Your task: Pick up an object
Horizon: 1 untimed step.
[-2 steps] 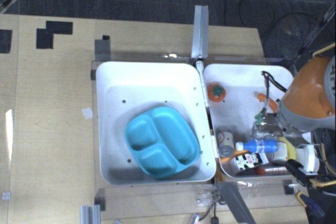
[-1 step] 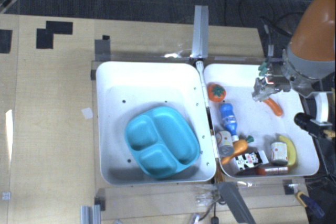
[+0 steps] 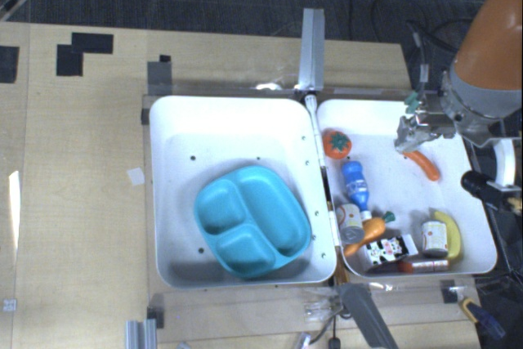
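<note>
The metal hand, grip state unclear, hovers at the right bin's one o'clock, touching the orange curved plastic chilli. Best descend straight, straddling its narrow width.

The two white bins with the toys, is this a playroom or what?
More likely a robot lab bench: a robot arm reaches over white bins holding a blue tray and toy food such as a banana.
</note>
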Motion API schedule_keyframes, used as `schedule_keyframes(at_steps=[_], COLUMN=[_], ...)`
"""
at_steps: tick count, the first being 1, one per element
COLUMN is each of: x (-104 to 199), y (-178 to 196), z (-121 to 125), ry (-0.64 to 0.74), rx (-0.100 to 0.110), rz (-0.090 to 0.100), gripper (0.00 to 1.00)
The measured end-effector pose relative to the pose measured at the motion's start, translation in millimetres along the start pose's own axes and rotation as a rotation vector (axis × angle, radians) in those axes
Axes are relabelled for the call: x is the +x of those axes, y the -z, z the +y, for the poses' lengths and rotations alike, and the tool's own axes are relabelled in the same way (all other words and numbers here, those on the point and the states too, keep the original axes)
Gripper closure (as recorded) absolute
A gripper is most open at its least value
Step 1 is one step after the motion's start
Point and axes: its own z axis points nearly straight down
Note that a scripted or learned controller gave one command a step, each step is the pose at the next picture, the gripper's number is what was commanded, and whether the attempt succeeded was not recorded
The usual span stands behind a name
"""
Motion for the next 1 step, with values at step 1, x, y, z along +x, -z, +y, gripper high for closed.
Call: schedule_keyframes(at_steps=[1], x=[-77.0], y=[30.7], z=[-62.6], ry=[0.100], rx=[0.004], rz=[-0.001], gripper=[1.00])
